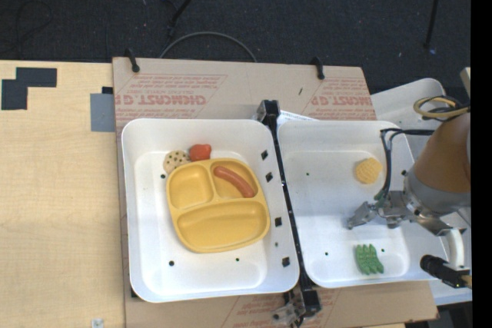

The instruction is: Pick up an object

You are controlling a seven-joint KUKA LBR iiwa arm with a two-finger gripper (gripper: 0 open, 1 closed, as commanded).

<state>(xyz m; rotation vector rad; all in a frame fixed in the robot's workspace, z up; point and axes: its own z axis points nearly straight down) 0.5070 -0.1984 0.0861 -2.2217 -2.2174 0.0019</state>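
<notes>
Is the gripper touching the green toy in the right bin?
Apart. The camera view shows bare white bin floor between the gripper and the green toy, which lies below it in the picture.

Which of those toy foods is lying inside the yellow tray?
The reddish-orange toy sausage, in the upper right compartment of the yellow divided tray. The cookie and tomato sit outside its rim.

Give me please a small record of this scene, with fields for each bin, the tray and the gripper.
left bin: yellow tray, cookie, red piece
yellow tray: three compartments; sausage in the upper right one
right bin: yellow waffle, green item
gripper: over the right bin, between waffle and green item, holding nothing visible
</notes>
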